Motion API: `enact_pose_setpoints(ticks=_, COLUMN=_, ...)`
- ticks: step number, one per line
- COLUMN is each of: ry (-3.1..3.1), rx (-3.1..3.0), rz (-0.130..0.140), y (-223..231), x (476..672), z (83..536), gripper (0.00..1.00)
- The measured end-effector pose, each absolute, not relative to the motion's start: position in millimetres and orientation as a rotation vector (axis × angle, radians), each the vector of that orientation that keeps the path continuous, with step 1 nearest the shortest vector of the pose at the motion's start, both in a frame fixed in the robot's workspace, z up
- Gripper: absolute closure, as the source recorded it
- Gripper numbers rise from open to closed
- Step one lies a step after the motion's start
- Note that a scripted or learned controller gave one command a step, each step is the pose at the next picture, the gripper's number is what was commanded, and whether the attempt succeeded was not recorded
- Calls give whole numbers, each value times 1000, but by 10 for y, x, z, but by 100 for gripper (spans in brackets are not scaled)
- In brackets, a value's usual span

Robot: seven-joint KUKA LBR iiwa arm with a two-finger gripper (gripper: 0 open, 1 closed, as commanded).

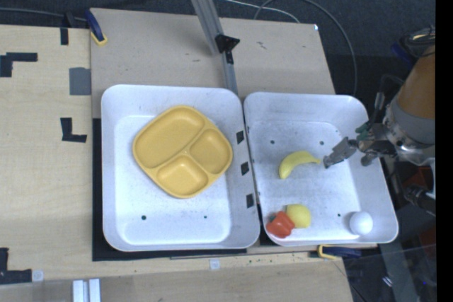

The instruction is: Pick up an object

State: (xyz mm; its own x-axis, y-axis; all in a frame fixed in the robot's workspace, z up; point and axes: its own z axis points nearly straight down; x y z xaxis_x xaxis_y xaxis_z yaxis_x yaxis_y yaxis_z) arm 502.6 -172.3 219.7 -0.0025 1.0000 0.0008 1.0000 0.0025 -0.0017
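Likeliest target, going by where the arm sits, is the banana (297,163), lying flat mid-floor of the right bin (304,104), untouched. Gripper (338,155) is just to its right, apart from it, w/ nothing between the fingers; whether they're spread or closed can't be told at this res. So the pick isn't done: no contact, no lift. Left to do, by my read: shift over the fruit, come down, close, raise.

Other candidates in the same bin: red-orange fruit (281,225) and small yellow fruit (299,215), touching each other at the front-left corner; white ball (361,222) near the front-right corner, well apart from the gripper.

Left bin (113,152) holds a yellow 3-compartment tray (182,151), compartments bare.

Writing/brands: none readable on objs, bins or bench; black tape marks on the wood at left aren't letters as far as I can tell
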Motion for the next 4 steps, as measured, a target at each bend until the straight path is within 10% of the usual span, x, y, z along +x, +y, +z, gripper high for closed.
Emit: enact_pose_setpoints(ticks=4, ry=-2224, rx=-2220, rz=3, y=-1583, x=5049, z=888, gripper=0)
